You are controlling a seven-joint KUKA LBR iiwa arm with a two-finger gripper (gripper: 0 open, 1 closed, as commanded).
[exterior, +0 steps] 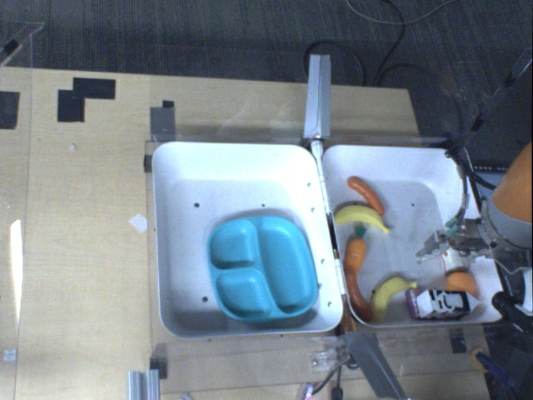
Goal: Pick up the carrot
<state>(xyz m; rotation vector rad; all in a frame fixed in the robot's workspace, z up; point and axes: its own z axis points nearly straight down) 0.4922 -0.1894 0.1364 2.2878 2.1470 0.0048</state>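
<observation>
Down on the wooden desk (75,248) sit two shallow white bins side by side. In the camera view, the left bin (179,169) carries a blue divided plate (262,267) with three compartments, lying toward the near half of the bin. The right bin (416,173) holds the food items. The carrot (356,256) lies near the left wall of this bin, orange with a small green top at its far end, pointing roughly away from the camera. Just beyond it is a yellow banana (361,217), its near edge touching or almost touching the carrot's top, and beyond that a reddish-orange sausage (366,193) lying at a slant. Below the carrot, a dark red chilli-like piece (359,301) curves along the bin's near left corner, with a second banana (390,292) just beside it. Toward the near right corner lie a dark purple carton (437,303) and a small orange fruit (461,282), touching or nearly so.

The arm (510,202) comes in from the right edge. Its end effector (445,244) hovers over the right part of the right bin, well apart from the carrot; whether its metal parts are spread or closed cannot be told, and nothing is seen held.
</observation>
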